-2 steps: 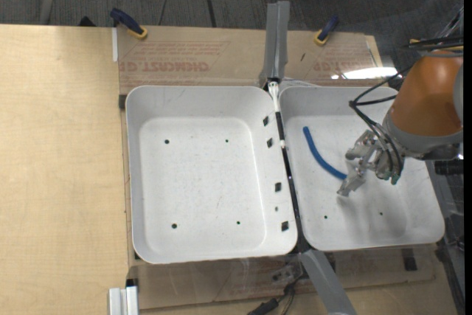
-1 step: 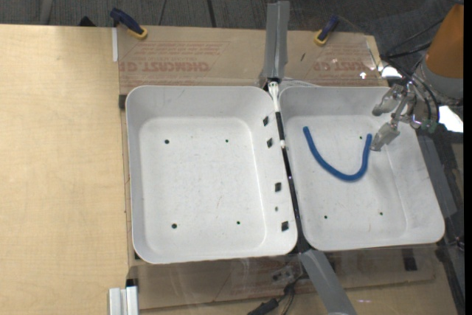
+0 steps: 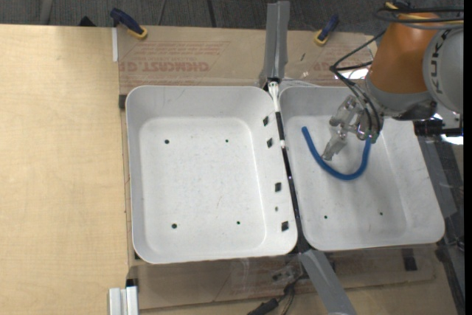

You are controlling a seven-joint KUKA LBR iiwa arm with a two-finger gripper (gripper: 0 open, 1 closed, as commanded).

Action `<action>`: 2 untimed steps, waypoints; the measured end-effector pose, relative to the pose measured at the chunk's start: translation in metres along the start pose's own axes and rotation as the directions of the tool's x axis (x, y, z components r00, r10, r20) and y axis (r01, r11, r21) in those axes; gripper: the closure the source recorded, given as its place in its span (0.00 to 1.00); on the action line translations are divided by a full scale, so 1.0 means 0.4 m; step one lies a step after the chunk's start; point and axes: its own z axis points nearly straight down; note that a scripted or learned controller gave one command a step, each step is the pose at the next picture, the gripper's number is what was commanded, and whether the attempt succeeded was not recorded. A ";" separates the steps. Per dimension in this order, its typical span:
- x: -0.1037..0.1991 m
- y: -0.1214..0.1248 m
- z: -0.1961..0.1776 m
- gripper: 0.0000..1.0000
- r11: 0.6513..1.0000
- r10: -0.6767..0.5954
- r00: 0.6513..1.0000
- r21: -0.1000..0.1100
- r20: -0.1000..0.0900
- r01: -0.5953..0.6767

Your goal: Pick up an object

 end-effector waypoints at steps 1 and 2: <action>-0.073 -0.035 0.003 0.00 0.883 0.470 0.883 0.001 0.002 -0.470; 0.182 -0.035 0.004 0.00 0.885 0.465 0.885 0.003 -0.002 -0.465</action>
